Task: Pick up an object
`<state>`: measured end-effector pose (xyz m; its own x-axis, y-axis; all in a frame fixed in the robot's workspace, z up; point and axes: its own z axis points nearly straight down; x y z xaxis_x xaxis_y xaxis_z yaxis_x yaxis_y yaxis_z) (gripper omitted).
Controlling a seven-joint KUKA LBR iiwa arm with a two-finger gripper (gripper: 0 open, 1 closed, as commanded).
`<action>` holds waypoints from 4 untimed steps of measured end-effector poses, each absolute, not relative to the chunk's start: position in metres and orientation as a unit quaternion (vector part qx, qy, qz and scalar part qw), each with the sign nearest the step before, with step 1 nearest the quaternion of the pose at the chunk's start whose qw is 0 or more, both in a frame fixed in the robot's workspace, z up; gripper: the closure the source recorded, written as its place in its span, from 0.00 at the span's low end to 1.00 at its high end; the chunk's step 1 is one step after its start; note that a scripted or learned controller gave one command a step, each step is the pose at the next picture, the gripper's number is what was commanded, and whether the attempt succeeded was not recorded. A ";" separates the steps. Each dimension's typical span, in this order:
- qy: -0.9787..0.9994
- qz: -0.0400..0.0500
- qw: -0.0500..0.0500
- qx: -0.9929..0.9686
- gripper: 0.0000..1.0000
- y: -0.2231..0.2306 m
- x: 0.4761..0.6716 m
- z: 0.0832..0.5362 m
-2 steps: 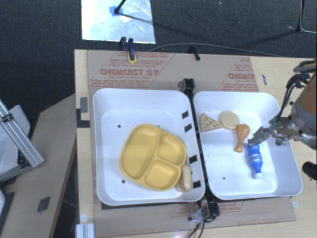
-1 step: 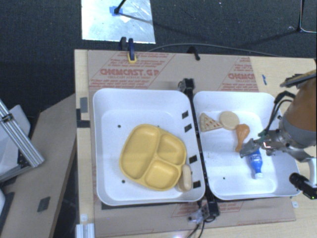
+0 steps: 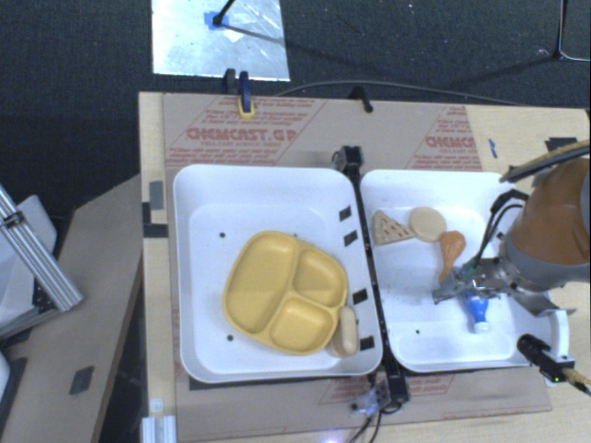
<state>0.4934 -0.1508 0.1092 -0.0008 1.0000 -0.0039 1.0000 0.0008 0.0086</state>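
Note:
My gripper (image 3: 467, 289) hangs low in the right bin (image 3: 416, 349), near its right side, at the end of the grey wrist with the orange band. Directly under it lies a small blue and white tube (image 3: 477, 314), partly covered by the gripper. An orange-brown drumstick-shaped piece (image 3: 451, 248) lies just above and left of the gripper. Further up and left are a round beige piece (image 3: 428, 222) and a tan wedge (image 3: 391, 229). From this view I cannot say whether the gripper touches the tube.
The left bin (image 3: 208, 247) holds a yellow divided plate (image 3: 286, 292) with a beige bread-like roll (image 3: 346, 331) against its lower right edge. A dark divider strip (image 3: 367, 275) runs between the two bins. A foil sheet (image 3: 220, 24) lies beyond the bench.

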 end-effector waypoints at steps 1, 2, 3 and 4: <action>0.705 0.002 0.015 0.709 0.00 -0.159 0.499 0.095; 0.708 0.001 0.001 0.707 1.00 -0.151 0.495 0.095; 0.709 0.001 0.002 0.706 1.00 -0.146 0.495 0.139; 0.709 0.002 0.003 0.706 1.00 -0.141 0.495 0.184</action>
<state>0.4955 -0.1409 0.1842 -0.0045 1.0000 -0.0016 1.0000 0.0045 0.0065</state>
